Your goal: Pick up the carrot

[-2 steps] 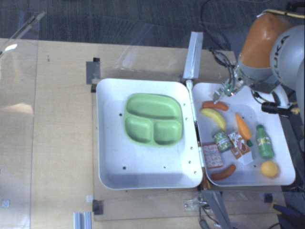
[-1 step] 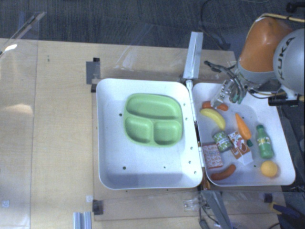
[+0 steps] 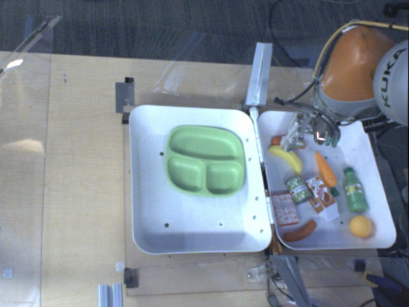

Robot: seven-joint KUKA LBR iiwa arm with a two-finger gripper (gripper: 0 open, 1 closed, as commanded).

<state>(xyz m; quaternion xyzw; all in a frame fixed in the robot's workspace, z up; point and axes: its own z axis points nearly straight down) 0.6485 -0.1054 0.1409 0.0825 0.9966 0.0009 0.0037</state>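
Your target, the small orange tapered toy carrot (image 3: 325, 169), lies aslant in the right white bin (image 3: 377, 171), just beside the green bottle (image 3: 354, 188) and the yellow plastic banana (image 3: 287, 158). It looks light, stiff and smooth, so take it across its thicker middle. The tool (image 3: 307, 133) hovers near the bin's far edge; I cannot tell its state. Neighbours crowd close below; approach from above.

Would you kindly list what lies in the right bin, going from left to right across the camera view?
Banana → green packet → carrot → green bottle
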